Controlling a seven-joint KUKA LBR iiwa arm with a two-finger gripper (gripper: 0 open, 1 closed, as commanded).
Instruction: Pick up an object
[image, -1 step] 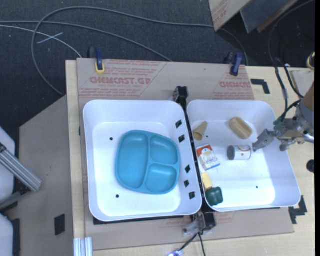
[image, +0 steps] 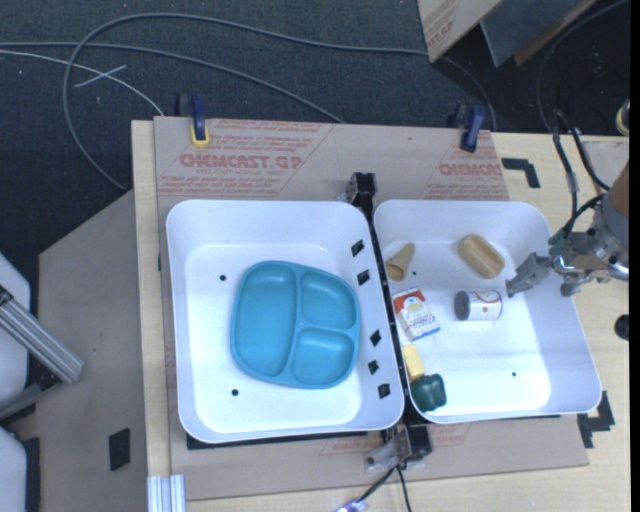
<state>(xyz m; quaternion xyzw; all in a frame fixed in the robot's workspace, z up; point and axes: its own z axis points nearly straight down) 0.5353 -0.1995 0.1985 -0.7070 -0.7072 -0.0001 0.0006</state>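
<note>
Far left of the hand (image: 541, 271), a blue divided plate (image: 295, 324) fills the left bin (image: 190, 300). Nearer lie a cone (image: 401, 261), a small carton (image: 415, 314) and a green-and-yellow piece (image: 424, 385). Just left sits the small can (image: 479, 305), likeliest target, beside a tan roll (image: 481, 255); round, it may roll away. The hand grips nothing; whether its fingers are parted I cannot tell. The wrist is cut off.

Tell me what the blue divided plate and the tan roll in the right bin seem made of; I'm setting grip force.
Blue divided plate: probably rigid plastic, one even colour with a smooth, slightly glossy, moulded surface. Tan roll: matte; likely toy plastic or foam, which I cannot tell.
</note>
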